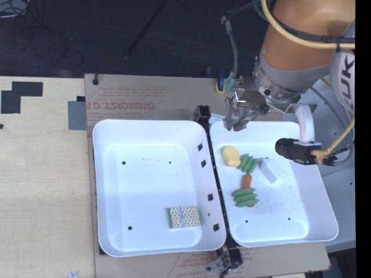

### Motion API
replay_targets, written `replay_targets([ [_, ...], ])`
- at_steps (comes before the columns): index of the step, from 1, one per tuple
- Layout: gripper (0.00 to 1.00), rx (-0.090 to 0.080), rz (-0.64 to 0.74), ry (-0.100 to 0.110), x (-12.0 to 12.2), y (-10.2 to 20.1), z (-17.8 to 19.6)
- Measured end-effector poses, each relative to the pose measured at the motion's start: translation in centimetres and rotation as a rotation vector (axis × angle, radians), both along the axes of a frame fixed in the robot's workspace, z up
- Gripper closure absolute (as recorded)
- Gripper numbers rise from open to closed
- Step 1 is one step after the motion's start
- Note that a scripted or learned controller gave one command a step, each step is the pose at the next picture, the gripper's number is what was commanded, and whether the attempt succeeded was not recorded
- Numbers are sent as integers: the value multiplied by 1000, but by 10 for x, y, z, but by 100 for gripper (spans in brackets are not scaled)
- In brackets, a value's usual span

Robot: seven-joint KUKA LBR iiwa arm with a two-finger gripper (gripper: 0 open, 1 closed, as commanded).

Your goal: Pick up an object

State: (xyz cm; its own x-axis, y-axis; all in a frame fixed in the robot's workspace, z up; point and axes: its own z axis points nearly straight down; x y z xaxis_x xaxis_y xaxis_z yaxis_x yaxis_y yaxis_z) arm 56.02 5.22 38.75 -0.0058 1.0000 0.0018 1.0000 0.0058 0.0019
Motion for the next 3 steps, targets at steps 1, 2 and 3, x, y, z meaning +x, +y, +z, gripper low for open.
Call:
replay_targets([
  [1, 100, -3, -1, 5, 61, 27, -76],
  [2, 100, -1, -4, 5, 7, 25, -38],
  [3, 100, -3, -10, 15, -39, -21, -106],
])
